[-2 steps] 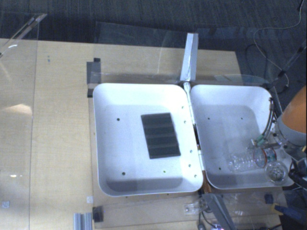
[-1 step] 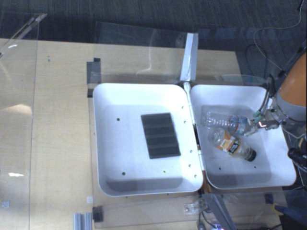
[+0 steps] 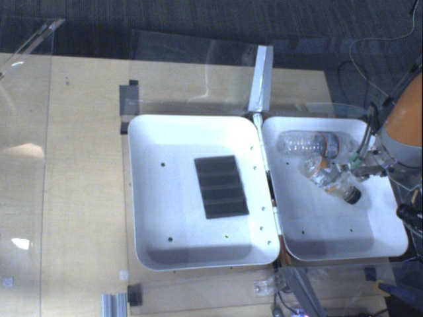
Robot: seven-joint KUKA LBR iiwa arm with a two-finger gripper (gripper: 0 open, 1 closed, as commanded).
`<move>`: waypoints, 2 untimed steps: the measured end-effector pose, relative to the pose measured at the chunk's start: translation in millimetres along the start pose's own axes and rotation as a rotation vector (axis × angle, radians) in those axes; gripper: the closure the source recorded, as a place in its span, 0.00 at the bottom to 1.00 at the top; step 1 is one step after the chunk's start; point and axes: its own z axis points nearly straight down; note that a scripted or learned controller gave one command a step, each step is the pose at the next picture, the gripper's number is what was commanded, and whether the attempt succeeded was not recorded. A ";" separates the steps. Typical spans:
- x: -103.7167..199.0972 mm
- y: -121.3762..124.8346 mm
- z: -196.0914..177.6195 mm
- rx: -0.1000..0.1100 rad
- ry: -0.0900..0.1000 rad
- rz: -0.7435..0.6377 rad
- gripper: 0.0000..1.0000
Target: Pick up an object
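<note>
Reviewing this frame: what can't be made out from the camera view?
- Hand: small and blurred at the right bin; whether it grips anything cannot be told.
- Arm: cut off by the right edge.
- Clear plastic bottles: transparent and overlapping, so their count and outlines by the hand are unclear.
- Dark ribbed pad in the left bin: too small to identify.

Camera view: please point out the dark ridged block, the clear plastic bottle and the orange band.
dark ridged block [image 3: 221, 186], camera view, its middle.
clear plastic bottle [image 3: 305, 143], camera view, its body.
orange band [image 3: 406, 114], camera view, its face.
</note>
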 end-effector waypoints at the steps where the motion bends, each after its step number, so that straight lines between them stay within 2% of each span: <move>1: -21.3 31.8 92.8 0.000 0.000 -0.133 0.00; 2: -20.7 34.9 80.4 -0.007 -0.002 -0.137 1.00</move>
